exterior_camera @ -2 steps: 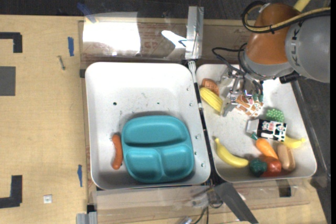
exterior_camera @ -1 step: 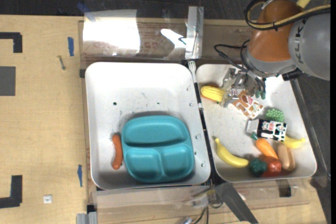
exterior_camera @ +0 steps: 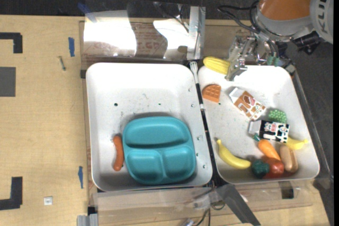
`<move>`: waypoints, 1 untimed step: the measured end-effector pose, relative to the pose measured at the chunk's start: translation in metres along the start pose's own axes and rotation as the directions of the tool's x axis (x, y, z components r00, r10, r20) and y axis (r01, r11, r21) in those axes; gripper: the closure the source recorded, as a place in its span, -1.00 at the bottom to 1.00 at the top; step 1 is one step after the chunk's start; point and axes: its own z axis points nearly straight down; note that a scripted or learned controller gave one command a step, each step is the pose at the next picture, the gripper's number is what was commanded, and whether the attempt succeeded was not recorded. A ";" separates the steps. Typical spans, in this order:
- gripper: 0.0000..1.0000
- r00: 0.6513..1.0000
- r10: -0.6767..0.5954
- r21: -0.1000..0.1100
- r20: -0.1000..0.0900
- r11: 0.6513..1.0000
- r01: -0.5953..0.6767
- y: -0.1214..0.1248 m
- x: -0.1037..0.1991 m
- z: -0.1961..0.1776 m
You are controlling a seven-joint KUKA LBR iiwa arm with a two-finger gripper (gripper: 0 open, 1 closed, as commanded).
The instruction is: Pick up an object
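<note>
Two shallow white bins sat side by side on the bench. The left bin held a teal divided tray at its near side, and an orange sausage lay just beside the tray's left edge, its long axis running near to far.

The right bin held a scatter of toy food. A corn cob lay at the far left corner, its long axis running left to right. Near it sat a waffle, and to the right a small printed carton. Farther right were a green broccoli piece and a black-and-white box. At the near side a banana lay curved, pointing from far left to near right, beside a carrot, a brown sausage, a red tomato and a dark green piece.

The gripper hung over the right bin's far edge, just right of the corn cob, with nothing between its fingers; whether they stood apart or together could not be told.
</note>
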 end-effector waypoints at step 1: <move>1.00 0.996 -0.094 -0.001 -0.011 0.996 0.094 0.024 0.001 -0.022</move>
